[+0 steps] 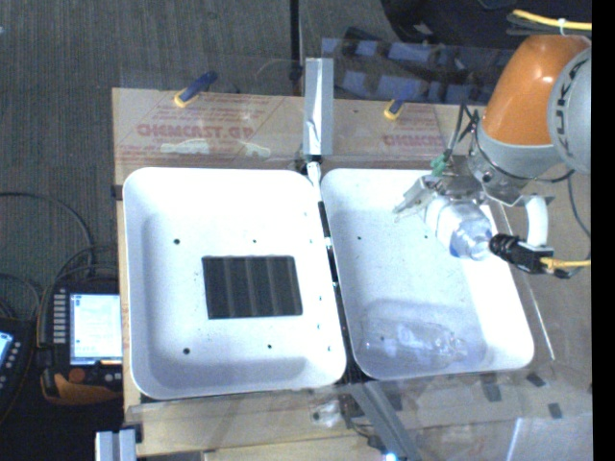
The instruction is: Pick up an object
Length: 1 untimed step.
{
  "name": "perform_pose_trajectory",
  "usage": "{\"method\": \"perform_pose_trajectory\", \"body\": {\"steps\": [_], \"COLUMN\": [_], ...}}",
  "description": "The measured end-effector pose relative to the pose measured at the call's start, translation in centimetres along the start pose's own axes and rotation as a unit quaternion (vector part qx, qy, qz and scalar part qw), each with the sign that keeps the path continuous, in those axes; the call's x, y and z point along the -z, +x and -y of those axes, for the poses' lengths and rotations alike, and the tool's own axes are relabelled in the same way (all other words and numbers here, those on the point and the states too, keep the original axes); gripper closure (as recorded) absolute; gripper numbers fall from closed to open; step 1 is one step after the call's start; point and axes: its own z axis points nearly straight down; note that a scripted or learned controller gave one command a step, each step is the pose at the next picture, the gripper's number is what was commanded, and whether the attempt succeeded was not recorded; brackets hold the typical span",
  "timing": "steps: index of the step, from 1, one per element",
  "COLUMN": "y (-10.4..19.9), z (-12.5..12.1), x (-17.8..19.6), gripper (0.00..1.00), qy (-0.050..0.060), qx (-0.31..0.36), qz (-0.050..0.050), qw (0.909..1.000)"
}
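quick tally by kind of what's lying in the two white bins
dark ribbed rectangular pad, in the left bin: 1
clear plastic bottle, in the right bin: 1
total: 2

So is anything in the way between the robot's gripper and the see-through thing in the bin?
Nothing visible. The gripper is over the far end of the picture's right bin, the see-through thing lies near its front wall, with bare white floor between.
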Motion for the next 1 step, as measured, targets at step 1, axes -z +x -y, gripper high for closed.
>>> {"method": "perform_pose_trajectory", "body": {"steps": [1], "y": [-6.33], "z": [3.26], "x": [0.82], "gripper": [0.00], "qy": [0.000], "qx": [0.029], "qz": [0.001], "qw": [0.9996]}}
